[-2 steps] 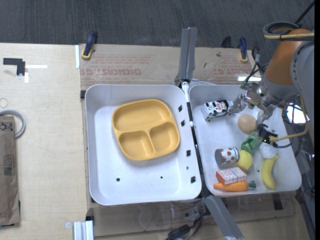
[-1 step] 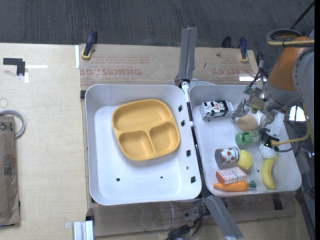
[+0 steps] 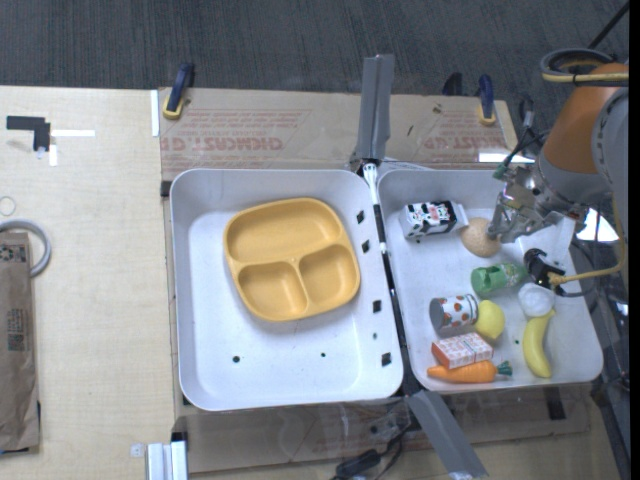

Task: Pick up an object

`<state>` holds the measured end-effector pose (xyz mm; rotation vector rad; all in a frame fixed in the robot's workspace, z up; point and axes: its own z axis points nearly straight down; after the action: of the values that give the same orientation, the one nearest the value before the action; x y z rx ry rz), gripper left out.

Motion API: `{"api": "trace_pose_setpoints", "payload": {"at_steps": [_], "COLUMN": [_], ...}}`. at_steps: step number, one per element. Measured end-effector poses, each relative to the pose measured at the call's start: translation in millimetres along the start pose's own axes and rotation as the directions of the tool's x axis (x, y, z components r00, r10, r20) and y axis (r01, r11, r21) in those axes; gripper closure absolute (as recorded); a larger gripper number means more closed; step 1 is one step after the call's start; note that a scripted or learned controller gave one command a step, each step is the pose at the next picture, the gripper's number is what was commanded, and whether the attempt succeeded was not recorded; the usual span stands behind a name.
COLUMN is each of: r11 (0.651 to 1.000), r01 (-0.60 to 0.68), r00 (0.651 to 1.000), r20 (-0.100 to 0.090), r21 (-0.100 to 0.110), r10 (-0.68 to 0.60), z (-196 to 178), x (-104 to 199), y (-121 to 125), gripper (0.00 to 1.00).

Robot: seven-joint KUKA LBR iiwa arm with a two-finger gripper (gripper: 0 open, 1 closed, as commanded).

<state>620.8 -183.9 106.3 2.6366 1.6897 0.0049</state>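
Two white bins sat side by side on the bench, and I worked through them from the near edge. In the right bin point(image 3: 590, 363), nearest me, lay a carrot point(image 3: 463, 373), with a small red-and-white box point(image 3: 462, 349) just behind it and a banana point(image 3: 538, 345) to their right. Farther in stood a can point(image 3: 454, 312) touching a lemon point(image 3: 489, 319), then a green bottle point(image 3: 497, 277). Beyond that a tan, rounded object point(image 3: 481, 239) rested near the bin's middle, and a black-and-white carton point(image 3: 431, 218) lay at the far left.

The gripper point(image 3: 507, 230) hung over the far right part of that bin, its tip just beside the tan object on the right. From my view I could not tell how far the jaws stood apart, nor whether they had hold of anything.

The left bin point(image 3: 200, 368) held a yellow divided plate point(image 3: 291, 258). Cardboard point(image 3: 260, 133) lay behind the bins, clipped by blue clamps point(image 3: 180, 88), and dark carpet point(image 3: 300, 18) filled the far side.
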Motion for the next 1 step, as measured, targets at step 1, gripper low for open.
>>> {"api": "trace_pose_setpoints", "payload": {"at_steps": [1], "r11": [0.993], "r01": [0.119], "r00": [0.993], "r20": [-0.002], "r21": [0.012], "r10": [-0.119], "z": [-81.8], "x": [-25.1], "y": [12.3], "gripper": [1.0]}}
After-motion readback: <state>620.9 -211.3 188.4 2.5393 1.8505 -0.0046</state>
